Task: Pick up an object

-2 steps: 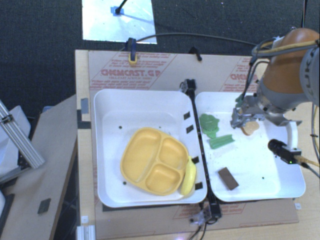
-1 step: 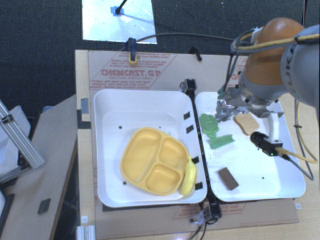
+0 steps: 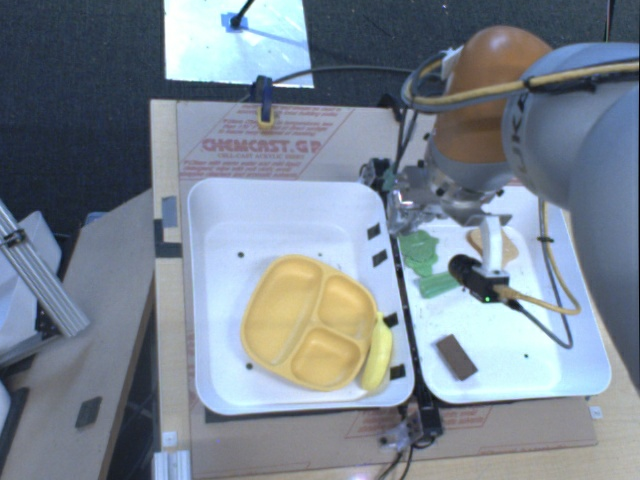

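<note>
My gripper (image 3: pixel 399 208) hangs low over the far left corner of the right bin (image 3: pixel 560 368), close to the wall between the two bins. Just in front of it lie a green leafy piece (image 3: pixel 418 249) and a smaller green piece (image 3: pixel 436 286). A tan flat object (image 3: pixel 497 245) rests to the right, partly behind the arm's cable. A brown block (image 3: pixel 456 356) sits near the front of this bin. In the left bin (image 3: pixel 230 218) a yellow divided plate (image 3: pixel 305 320) lies beside a banana (image 3: pixel 378 354).
The grey arm with its orange band (image 3: pixel 490 88) covers the back of the right bin. A black connector (image 3: pixel 474 277) and a yellow cable (image 3: pixel 545 313) trail over the bin floor. A clamp (image 3: pixel 265 103) stands at the bench's far edge.
</note>
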Robot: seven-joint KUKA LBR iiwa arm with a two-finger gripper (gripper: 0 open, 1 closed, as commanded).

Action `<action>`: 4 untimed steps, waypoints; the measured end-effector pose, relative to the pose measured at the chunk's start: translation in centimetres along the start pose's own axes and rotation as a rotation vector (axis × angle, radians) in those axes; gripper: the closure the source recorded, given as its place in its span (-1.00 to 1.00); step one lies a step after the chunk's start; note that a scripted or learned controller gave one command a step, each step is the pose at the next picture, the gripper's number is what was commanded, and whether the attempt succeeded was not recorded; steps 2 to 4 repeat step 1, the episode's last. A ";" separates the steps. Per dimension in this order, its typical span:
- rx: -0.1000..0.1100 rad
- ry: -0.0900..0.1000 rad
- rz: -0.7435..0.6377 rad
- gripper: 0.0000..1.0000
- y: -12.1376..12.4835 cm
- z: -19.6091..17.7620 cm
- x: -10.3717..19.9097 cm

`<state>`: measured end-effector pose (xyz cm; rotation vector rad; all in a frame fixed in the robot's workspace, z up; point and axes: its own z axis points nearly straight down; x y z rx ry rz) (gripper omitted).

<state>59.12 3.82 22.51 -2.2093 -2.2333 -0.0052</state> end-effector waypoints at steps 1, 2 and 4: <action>0.000 -0.001 0.002 1.00 1.0 0.6 4.4; 0.000 -0.001 0.002 1.00 1.0 0.6 4.4; 0.000 -0.001 0.002 1.00 1.0 0.6 4.4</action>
